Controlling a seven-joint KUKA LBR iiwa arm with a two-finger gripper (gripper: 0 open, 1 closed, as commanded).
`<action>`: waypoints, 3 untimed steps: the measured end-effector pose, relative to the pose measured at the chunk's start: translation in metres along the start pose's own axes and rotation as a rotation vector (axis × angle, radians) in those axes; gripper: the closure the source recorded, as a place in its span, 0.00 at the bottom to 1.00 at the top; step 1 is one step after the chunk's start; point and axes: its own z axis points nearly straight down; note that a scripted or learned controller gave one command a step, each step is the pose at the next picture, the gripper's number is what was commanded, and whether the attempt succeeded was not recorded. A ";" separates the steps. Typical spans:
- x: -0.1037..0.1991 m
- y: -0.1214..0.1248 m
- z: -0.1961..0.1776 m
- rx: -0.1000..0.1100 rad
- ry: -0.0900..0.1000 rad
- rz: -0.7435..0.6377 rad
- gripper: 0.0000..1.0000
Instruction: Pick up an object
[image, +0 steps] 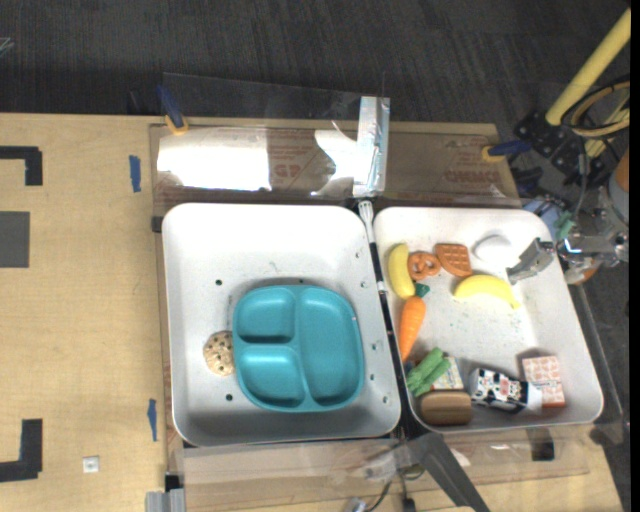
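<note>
Plywood bench (70, 330) (blue-taped) before dark carpet (300, 40).

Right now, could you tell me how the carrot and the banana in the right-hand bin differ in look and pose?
The carrot is orange with a green top, while the banana is plain yellow. The carrot tapers to a point toward the near edge; the banana is gently curved with rounded ends. The banana lies farther back in the right bin, the carrot nearer the front. Both lie flat, lengthwise along the bin's left wall.
</note>
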 end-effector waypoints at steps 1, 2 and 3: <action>0.032 0.010 0.143 0.005 0.002 -0.109 0.00; 0.012 0.073 0.152 -0.005 -0.002 -0.106 0.00; 0.012 0.075 0.140 -0.012 -0.004 -0.108 1.00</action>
